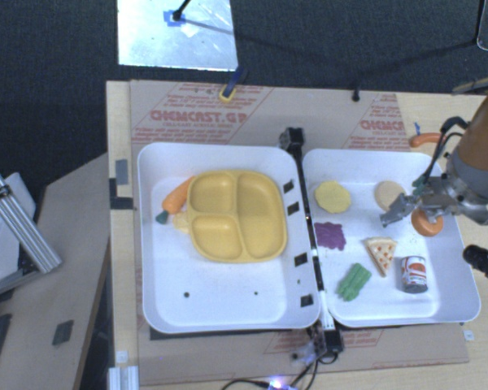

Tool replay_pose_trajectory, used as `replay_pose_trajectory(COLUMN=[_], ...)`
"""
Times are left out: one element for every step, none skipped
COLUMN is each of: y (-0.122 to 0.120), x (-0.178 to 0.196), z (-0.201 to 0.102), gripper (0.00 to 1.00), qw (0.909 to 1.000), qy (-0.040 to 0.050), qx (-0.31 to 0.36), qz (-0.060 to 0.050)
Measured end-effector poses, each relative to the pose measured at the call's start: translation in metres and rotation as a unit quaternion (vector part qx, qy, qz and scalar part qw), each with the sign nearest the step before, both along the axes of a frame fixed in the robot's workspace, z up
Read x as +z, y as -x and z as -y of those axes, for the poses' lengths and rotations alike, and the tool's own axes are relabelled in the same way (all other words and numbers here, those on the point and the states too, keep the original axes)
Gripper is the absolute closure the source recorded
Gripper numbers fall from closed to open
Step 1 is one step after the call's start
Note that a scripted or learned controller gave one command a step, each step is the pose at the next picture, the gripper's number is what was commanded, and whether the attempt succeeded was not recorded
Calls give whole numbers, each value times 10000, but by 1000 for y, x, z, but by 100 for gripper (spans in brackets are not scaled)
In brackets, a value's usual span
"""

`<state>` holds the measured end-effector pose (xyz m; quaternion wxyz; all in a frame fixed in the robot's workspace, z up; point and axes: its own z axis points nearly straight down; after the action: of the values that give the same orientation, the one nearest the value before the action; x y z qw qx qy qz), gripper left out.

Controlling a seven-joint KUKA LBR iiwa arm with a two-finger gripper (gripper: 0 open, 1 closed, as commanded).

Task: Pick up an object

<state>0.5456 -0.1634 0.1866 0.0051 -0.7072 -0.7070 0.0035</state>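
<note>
Gripper (400, 210) low over right bin (464, 303); jaws' state: can't tell. Beige disc (388, 193) just behind, orange ball (428, 223) beside. Ball prob. light, rigid, rolls: pinch across middle.

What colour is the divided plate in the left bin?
Yellow; the divided plate shows plainly in the camera view.

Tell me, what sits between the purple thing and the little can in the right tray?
In the camera view, the pizza slice lies between the purple piece and the can.
</note>
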Motion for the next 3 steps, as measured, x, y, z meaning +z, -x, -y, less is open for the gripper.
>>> replay_pose_trajectory(y=[-3, 3, 1], x=[7, -50, -100], z=[0, 6, 6], gripper=[0, 0, 0], qw=[10000, 10000, 10000], qy=[13, 8, 13], qx=[16, 6, 15], qz=[66, 47, 85])
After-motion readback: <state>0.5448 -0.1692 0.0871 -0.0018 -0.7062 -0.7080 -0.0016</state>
